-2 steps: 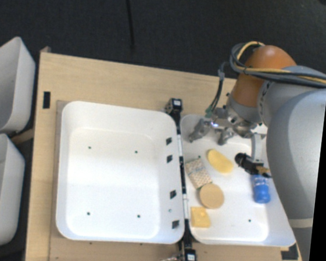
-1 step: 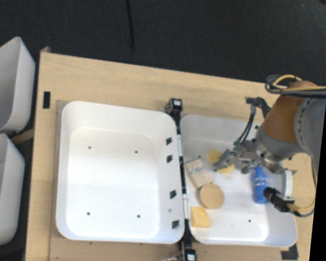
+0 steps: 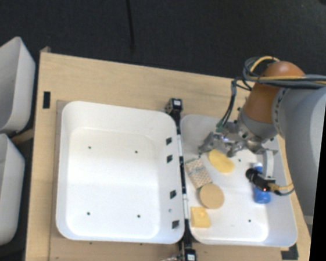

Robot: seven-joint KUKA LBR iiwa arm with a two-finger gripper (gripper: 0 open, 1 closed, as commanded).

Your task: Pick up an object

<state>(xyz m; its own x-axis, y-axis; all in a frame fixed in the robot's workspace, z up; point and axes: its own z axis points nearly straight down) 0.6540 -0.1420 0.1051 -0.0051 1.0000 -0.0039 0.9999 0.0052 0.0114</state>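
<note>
Yellow oval object (image 3: 222, 162) partly under pincer (image 3: 225, 141); pincer state unclear, fingers blurred.

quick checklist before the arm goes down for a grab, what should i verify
1. Gripper over the right bin: ok.
2. Target below it: yellow oval piece lies just under the gripper: ok.
3. Room around target: patterned piece and tan round disc lie close: cannot tell.
4. Finger opening: cannot tell.
5. Blue object sits apart to the right: ok.
6. Yellow wedge near the divider, out of the way: ok.
</note>
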